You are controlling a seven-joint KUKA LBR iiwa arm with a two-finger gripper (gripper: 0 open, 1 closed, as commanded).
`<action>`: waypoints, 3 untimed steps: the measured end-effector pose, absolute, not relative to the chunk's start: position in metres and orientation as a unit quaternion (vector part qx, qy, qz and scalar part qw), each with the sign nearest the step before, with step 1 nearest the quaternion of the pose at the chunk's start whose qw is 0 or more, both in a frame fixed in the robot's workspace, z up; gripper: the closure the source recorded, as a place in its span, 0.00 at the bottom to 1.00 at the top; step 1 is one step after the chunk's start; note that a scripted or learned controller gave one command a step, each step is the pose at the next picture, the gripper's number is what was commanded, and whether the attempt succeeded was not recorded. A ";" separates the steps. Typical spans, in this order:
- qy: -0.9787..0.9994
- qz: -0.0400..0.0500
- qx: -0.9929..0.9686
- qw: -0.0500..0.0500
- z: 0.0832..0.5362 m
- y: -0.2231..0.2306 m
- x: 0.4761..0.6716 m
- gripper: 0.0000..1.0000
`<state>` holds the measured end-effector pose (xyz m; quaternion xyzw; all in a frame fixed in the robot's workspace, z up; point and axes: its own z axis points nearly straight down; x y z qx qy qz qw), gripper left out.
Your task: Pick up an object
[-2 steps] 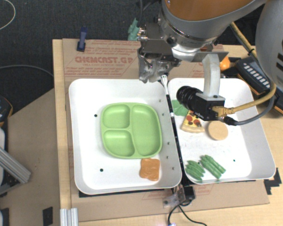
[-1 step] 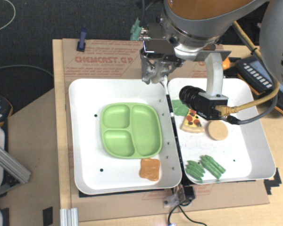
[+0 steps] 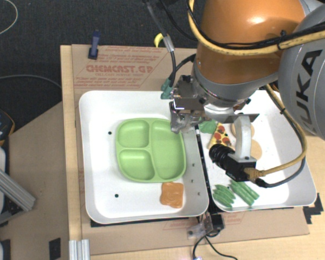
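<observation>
1. At the near edge of the right bin (image 3: 292,199), green bean-like pieces (image 3: 235,193) are seen lying in its near-left corner.
2. Near the near edge of the left bin (image 3: 97,199), an orange lump (image 3: 172,194) is found, just beside the near-right corner of a green tray (image 3: 150,149).
3. The tray is a light green, three-compartment dish with rounded corners, laid flat in the middle of the left bin; two small compartments are on its left and one long compartment on its right. Nothing is seen in its compartments.
4. Further back in the right bin, close to its left wall, a pizza-like slice (image 3: 222,136) with red dots and a small green piece (image 3: 208,127) are seen, with a tan round item (image 3: 253,148) beside them, partly covered by the arm's cable fittings.
5. The gripper (image 3: 183,124) is placed over the divide between the two bins, at the far-right edge of the tray. Whether it is open or closed cannot be told, and nothing can be seen held in it.
6. Both bins are carried on a brown board (image 3: 119,64) with red print at its far edge.
</observation>
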<state>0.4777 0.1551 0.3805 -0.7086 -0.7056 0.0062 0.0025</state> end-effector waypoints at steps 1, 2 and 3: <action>-0.705 0.004 -0.709 0.002 0.299 0.126 0.525 1.00; -0.710 0.002 -0.704 0.003 0.288 0.199 0.484 1.00; -0.707 -0.010 -0.707 -0.004 0.457 0.180 0.481 1.00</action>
